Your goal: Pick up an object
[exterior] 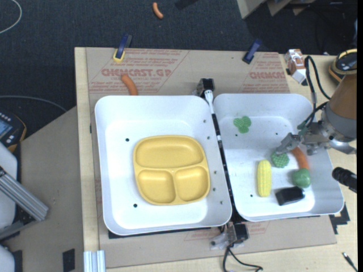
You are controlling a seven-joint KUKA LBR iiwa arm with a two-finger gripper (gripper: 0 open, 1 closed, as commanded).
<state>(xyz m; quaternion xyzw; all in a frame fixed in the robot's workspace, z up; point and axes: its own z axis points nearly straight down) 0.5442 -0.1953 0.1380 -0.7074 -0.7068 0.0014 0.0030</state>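
Two glossy white bins [108, 152], compartmented yellow tray [171, 169]

Both white bins [113, 152] look like smooth, faintly glossy plastic; the yellow tray [170, 169] is matt plastic (slightly sheened at its rims); the board [181, 67] beneath looks like cardboard.

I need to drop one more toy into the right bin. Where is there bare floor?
Bare floor in the right bin: between the upper green toy and the corn, along the left wall. The lower right is crowded: claw, carrot, broccoli, black block.
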